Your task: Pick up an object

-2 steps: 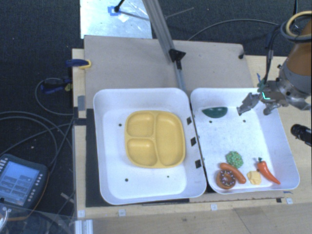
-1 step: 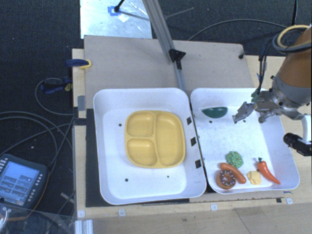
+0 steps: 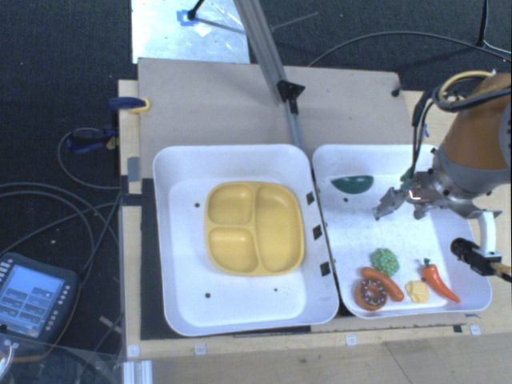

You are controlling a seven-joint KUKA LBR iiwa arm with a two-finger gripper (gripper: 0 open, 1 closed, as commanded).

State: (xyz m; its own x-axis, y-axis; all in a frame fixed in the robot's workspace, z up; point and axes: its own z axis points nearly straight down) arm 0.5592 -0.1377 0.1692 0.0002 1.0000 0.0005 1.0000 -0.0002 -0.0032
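Observation:
In the right bin [image 3: 480, 298], my gripper [image 3: 402, 209] hangs over the white floor near the middle, open, with nothing between its fingers. A dark green bowl-shaped piece [image 3: 352, 184] lies just to its upper left, apart from it. Toward the front of the bin sit a green broccoli [image 3: 385, 260], a red sausage [image 3: 384, 282], a brown donut [image 3: 370, 294], a small yellow piece [image 3: 417, 292] and an orange carrot [image 3: 438, 282], all in front of the gripper and not touching it.
The left bin [image 3: 172, 294] holds a yellow divided plate [image 3: 254, 227]. A grey pole [image 3: 264, 42] slants in from the top toward the seam between the bins. The arm's grey and orange body [image 3: 478, 146] overhangs the right bin's right side.

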